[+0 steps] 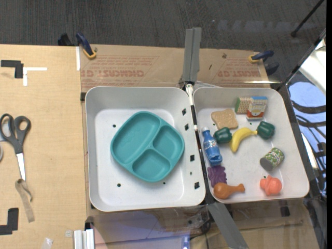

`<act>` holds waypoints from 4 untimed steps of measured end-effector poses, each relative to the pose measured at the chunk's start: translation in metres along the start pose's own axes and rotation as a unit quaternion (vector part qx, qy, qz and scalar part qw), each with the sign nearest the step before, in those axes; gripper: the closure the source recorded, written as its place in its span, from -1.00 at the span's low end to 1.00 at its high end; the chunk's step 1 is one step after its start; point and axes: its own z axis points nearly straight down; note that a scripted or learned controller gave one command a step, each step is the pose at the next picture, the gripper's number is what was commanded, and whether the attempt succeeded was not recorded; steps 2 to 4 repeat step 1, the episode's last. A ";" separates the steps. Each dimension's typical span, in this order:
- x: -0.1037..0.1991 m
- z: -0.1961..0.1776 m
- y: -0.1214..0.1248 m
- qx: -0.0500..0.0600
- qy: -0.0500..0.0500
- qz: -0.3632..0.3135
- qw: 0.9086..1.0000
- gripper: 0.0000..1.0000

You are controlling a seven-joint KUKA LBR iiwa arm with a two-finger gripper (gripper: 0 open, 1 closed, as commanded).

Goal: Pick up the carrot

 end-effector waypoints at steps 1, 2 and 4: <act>0.002 -0.006 -0.001 0.006 0.000 0.000 1.000 1.00; 0.002 -0.006 -0.001 0.006 0.000 0.000 1.000 1.00; 0.002 -0.006 -0.001 0.006 0.000 0.000 1.000 1.00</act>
